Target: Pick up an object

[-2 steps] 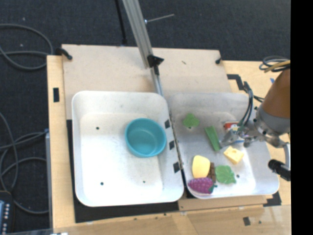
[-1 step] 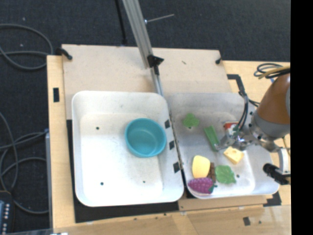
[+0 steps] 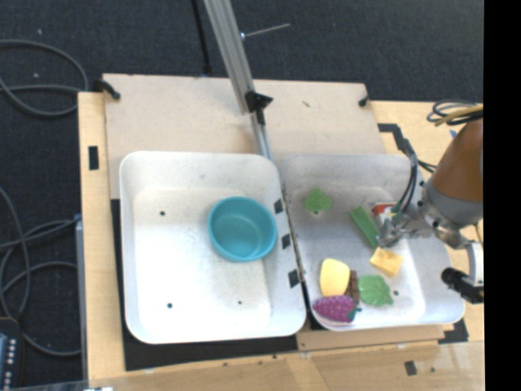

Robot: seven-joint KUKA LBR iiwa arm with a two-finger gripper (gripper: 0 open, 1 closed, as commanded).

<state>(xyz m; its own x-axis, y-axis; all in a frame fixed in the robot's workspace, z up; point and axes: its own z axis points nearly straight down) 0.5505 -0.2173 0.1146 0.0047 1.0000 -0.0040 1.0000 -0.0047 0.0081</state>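
Observation:
My gripper [image 3: 389,233] reaches into the right bin [image 3: 342,173] from the right, low over its middle right part. It sits just right of a dark green stick-shaped piece [image 3: 363,224] and just above a yellow wedge [image 3: 386,261]. A small red thing [image 3: 379,210] shows close above the fingers. Nothing is visibly held. A light green piece [image 3: 317,201] lies farther left. At the front of that bin lie a yellow rounded object [image 3: 334,276], a purple grape bunch [image 3: 334,306] and a green leafy piece [image 3: 375,291].
The left bin [image 3: 163,300] holds a blue bowl [image 3: 242,228] near its centre. A slanted metal pole [image 3: 236,55] rises from the wall between the bins. Cables lie on the dark floor at the left and by the arm at the right.

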